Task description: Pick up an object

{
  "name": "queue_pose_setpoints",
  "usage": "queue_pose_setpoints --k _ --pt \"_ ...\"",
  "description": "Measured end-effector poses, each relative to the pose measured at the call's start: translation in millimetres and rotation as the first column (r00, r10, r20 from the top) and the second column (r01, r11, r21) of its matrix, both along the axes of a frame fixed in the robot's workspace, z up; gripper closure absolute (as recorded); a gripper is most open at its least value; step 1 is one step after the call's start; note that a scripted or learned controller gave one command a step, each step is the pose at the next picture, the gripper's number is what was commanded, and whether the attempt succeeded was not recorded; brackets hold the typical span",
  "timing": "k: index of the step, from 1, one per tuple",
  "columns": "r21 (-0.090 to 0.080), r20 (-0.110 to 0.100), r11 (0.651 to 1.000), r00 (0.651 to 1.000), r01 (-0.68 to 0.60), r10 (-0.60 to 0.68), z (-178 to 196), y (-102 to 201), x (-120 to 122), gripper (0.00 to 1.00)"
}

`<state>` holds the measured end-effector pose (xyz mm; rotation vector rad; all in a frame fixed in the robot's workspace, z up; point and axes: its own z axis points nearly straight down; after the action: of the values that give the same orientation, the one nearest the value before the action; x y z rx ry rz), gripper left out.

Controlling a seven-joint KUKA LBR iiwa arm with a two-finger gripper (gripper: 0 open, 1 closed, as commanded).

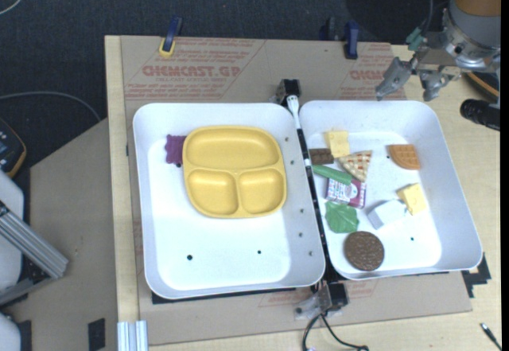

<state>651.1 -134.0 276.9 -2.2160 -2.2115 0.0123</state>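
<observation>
The gripper (410, 80) hangs w/ its fingers spread apart, holding nothing, above the far rim of the right bin (461, 214). The orange cookie (404, 157) lies nearest in that bin, w/ room around it. Best go straight down over it, then squeeze slow.

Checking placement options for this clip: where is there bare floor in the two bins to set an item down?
Left bin: bare floor in front of and left of the yellow tray. Right bin: bare near its right wall, beyond the cheese cube. Crowded around the green leaf and cookie.
</observation>
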Motion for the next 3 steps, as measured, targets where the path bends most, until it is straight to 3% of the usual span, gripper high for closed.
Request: queue_pose_setpoints --k 1,3 --pt "-0.002 0.012 1.000 1.000 -0.002 0.002 7.1 0.2 1.9 0.00" --pt "-0.001 0.006 1.000 1.000 -0.001 0.001 -105.1 -11.3 -5.2 0.00"
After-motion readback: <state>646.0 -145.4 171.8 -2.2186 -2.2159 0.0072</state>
